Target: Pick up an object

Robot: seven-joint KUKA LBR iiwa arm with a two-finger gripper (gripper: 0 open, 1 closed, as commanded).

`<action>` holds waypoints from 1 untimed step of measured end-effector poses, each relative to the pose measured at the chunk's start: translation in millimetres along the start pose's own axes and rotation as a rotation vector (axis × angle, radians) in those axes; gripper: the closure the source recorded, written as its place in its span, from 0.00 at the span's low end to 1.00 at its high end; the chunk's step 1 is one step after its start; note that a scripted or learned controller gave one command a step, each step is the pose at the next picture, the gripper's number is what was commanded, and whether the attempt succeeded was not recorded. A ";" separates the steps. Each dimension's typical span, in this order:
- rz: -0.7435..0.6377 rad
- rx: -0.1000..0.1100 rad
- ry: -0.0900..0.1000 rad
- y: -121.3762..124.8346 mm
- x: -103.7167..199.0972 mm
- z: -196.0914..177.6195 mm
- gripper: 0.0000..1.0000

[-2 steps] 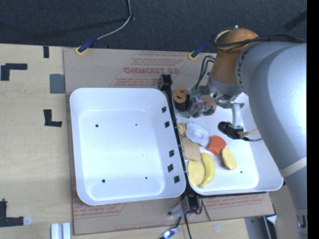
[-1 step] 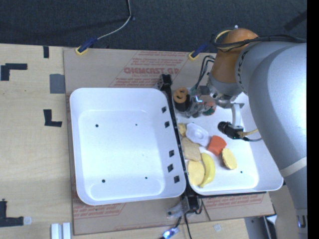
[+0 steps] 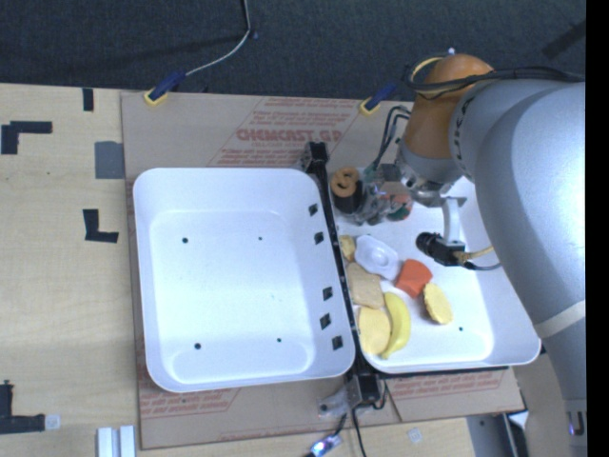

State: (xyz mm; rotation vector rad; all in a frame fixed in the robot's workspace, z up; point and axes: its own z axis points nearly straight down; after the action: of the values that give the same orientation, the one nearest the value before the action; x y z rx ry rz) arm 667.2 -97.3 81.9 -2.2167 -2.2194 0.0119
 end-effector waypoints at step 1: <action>0.001 -0.001 -0.002 -0.1 0.7 -0.2 1.00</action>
State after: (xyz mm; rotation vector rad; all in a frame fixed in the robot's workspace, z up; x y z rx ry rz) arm 667.1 -96.6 82.1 -2.2195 -2.2192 0.0133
